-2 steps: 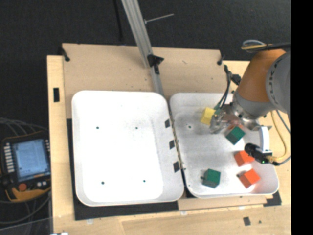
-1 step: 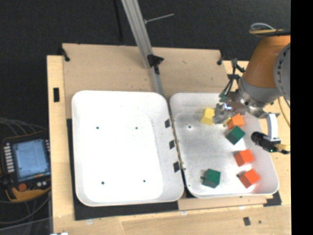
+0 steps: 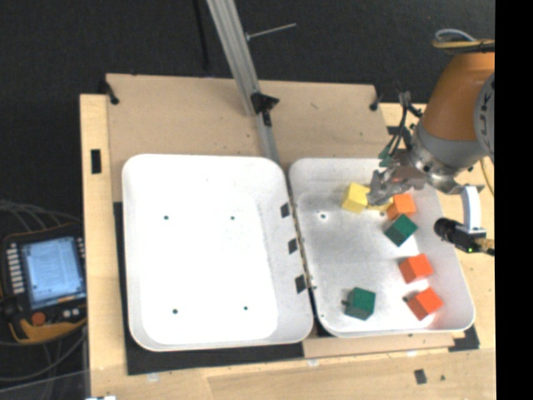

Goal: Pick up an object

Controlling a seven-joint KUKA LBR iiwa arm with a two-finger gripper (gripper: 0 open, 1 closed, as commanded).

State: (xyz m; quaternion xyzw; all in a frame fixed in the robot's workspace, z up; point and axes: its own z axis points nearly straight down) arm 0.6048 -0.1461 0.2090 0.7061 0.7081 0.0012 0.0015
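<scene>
In the right bin [image 3: 333, 248] lie several small blocks. A yellow block [image 3: 356, 197] sits near the bin's far edge. Just right of it is an orange block [image 3: 403, 204], then a green block [image 3: 400, 229]. Two more orange blocks [image 3: 415, 267] [image 3: 424, 302] lie toward the right side, and a dark green block [image 3: 360, 302] rests near the front. My gripper [image 3: 381, 192] hangs low over the far part of this bin, between the yellow block and the nearest orange one, touching or nearly touching the yellow block's right side.
The left bin [image 3: 208, 248] stands beside the right one. A slanted metal pole [image 3: 241, 65] rises from behind the bins. A tablet-like device [image 3: 46, 273] sits off the bench at the left. The arm's orange band [image 3: 458, 90] is at the upper right.
</scene>
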